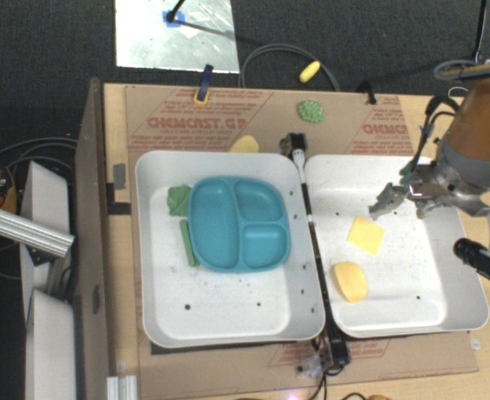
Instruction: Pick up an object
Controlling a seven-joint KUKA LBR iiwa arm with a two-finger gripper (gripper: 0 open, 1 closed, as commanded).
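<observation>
A bench seen from above at a slant, topped with printed cardboard. Two shallow white bins sit side by side on it.

The left bin holds a teal divided plate near its centre. A green leafy piece pokes out from under the plate at about 9 o'clock, most of it hidden. A thin green strip lies along the plate's left edge.

The right bin holds two yellow objects. A flat yellow square lies near the middle, and a rounded yellow lump sits just beside it at about 7 o'clock. Both lie in open floor, well clear of the walls, which probably makes either an easy target.

The robot arm enters from 3 o'clock, its upper part cut off by the frame. Its gripper hangs over the right bin, at about 1 o'clock from the yellow square and near it, but nothing sits between the fingers. Whether the fingers are spread wide or narrow cannot be told; they blur into cables and dark brackets. The pick looks not yet made.

Beyond the bins, at 12 o'clock, small items rest on the cardboard: a green knobbly ball and a pale yellow piece, partly hidden behind the left bin's rim.
</observation>
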